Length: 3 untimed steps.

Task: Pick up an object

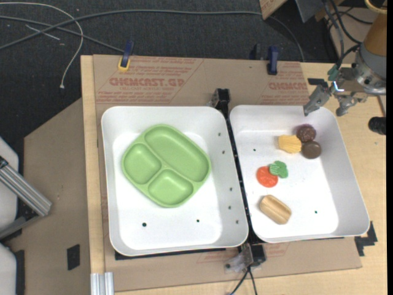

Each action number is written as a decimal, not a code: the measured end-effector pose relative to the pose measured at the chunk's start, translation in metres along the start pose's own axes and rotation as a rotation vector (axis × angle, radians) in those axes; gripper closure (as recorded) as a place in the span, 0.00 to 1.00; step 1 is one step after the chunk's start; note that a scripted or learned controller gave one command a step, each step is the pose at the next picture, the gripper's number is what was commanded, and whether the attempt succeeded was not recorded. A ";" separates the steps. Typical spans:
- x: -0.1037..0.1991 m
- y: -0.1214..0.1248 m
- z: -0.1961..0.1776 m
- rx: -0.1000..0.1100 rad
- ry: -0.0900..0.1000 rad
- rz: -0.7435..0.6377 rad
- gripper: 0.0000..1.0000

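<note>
Objects for the pick sit in the right bin (344,208), five of them, all small and toy-like. A dark maroon, bumpy round piece (306,132) lies near the far wall, touching a smooth yellow lump (289,143) on its left and just beside a brown ball (311,150) below it. Closer to the bin's middle I see a flat orange-red disc (266,176) with a frilly green piece (279,169) overlapping its upper right edge. Nearest the camera, a tan oblong like a bread roll (274,209) lies at a slant, apart from the rest.

The left bin (116,220) holds a pale green divided plate (166,164), matte plastic, three compartments, turned at an angle.

Both bins are glossy white with rounded corners, resting on a cardboard sheet (184,78) over the tabletop, clipped at its far edge.

My gripper (328,102) hangs over the right bin's far right corner, its fingers spread apart with nothing between them. The arm above the wrist is cut off by the picture's edge. What the maroon and green pieces are meant to be, I cannot make out at this size.
</note>
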State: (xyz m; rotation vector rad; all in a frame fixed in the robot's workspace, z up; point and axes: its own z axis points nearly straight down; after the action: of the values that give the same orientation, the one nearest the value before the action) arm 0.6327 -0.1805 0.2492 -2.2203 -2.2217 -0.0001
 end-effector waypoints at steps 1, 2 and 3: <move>-0.003 0.003 0.043 0.004 0.001 0.001 0.00; -0.006 -0.003 0.086 0.001 0.000 0.001 0.00; -0.003 -0.009 0.140 -0.006 -0.002 -0.001 0.00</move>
State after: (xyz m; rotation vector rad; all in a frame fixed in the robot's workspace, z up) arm 0.6240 -0.1830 0.1096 -2.2238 -2.2266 -0.0045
